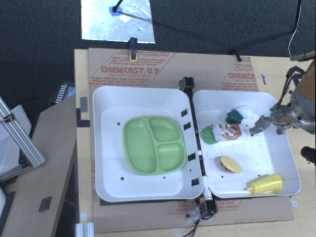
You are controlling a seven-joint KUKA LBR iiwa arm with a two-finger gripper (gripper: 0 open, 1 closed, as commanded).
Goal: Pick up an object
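The gripper (257, 126) is at the right of the frame, low over the right bin (284, 154); I cannot tell its state. Just left of it lies a packet (227, 132), between two green pieces (234, 116) (208, 135). A chip (230, 164) and a yellow bottle (265, 183) lie lower. The left bin (106, 107) holds a green tray (152, 144).

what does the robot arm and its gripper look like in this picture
The arm comes in from the right as a bulky grey body with a tan-orange patch at the frame's edge. Thin dark cables loop over its top. The gripper is a grey metal assembly tapering to narrow dark grey fingers. No lettering or markings are legible on it.
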